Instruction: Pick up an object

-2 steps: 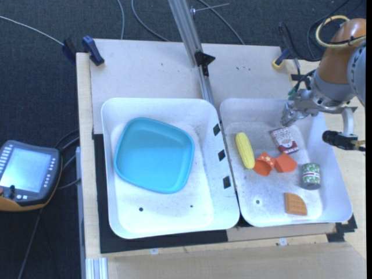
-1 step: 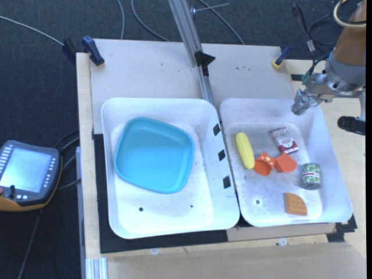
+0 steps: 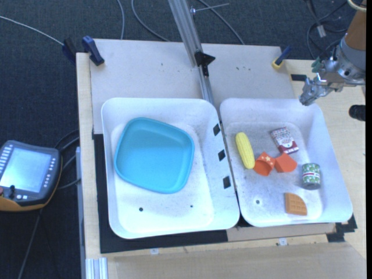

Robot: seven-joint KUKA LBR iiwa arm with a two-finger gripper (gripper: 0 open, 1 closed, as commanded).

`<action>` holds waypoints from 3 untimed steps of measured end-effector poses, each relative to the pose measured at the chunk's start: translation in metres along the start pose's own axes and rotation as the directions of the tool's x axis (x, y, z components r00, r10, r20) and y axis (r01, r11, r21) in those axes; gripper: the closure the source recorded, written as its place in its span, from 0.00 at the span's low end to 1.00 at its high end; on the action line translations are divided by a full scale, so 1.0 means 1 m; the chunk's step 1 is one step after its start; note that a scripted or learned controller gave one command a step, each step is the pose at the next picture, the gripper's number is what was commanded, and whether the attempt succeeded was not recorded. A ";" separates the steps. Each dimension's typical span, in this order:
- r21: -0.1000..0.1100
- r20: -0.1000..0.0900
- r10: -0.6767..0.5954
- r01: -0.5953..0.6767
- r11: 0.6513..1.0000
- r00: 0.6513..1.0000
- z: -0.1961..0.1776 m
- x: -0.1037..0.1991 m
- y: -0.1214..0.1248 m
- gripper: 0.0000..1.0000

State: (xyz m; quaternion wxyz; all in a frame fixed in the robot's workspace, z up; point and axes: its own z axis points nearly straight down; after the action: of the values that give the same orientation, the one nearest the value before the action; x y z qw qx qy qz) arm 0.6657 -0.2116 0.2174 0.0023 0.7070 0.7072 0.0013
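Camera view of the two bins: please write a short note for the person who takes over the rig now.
Gripper: above the far right corner of the right bin, holding nothing visible; open or shut cannot be told.
Right bin: corn cob, red packet, orange pieces, green can, waffle piece.
Left bin: blue plate.
Done: nothing picked yet.
Left: descend, grasp one object, lift.

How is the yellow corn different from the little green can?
The corn cob is yellow, long and thin, and lies flat near the left side of the right bin. The green can is short and round, with a label wrapped around it, and sits near the bin's right side. The corn looks longer than the can. Both rest in the same white bin, apart from each other and untouched by the end effector.
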 end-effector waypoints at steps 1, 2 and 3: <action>0.003 -0.002 -0.004 0.004 1.000 1.000 -0.013 0.053 -0.014 1.00; 0.004 -0.003 -0.003 0.003 1.000 1.000 -0.024 0.102 -0.022 1.00; 0.005 -0.002 -0.003 0.003 1.000 1.000 -0.020 0.149 -0.044 1.00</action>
State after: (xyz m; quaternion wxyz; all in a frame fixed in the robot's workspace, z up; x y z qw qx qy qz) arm 0.6218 -0.0622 0.2366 -0.0003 0.7057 0.7085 0.0004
